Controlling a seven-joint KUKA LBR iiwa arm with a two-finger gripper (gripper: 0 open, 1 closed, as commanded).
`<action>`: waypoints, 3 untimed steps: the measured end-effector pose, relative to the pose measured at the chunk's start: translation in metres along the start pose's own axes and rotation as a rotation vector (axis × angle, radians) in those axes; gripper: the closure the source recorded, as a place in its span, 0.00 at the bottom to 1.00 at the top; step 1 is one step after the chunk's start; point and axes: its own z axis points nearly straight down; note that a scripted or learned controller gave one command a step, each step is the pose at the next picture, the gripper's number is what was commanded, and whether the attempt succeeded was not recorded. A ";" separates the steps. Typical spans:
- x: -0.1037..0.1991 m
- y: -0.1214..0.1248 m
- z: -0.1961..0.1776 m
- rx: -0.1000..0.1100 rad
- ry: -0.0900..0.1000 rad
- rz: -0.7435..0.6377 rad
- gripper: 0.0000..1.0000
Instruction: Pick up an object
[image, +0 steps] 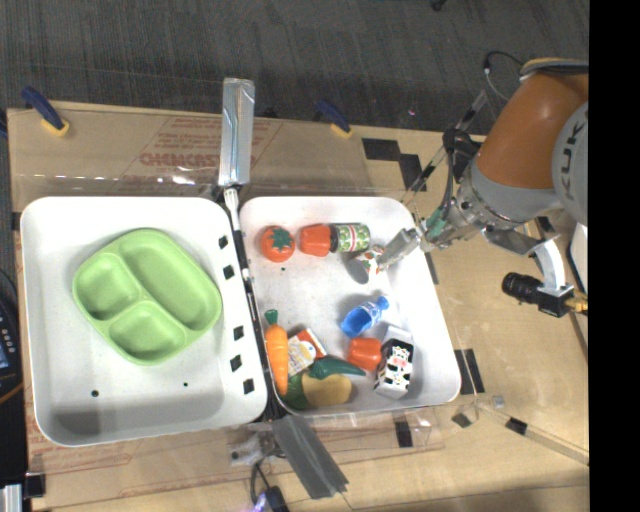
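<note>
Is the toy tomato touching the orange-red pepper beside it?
Apart. The camera view shows a strip of white bin floor between the toy tomato and the orange-red pepper.

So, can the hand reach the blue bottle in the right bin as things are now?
Probably yes. The hand hovers just above the blue bottle, which lies apart from the other toys with nothing on it.

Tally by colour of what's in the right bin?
Red/orange: 4, tomato, red-capped can, carrot, orange cup
Blue: 1, bottle
Black-and-white: 1, cow carton
Mixed or unclear: 3, front-corner pile
Total: 9
</note>
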 end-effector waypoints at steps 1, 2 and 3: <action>-0.002 0.040 0.117 -0.020 -0.013 -0.172 0.00; -0.019 0.057 0.078 0.000 0.001 -0.254 0.00; -0.013 0.070 0.143 -0.005 -0.005 -0.195 0.00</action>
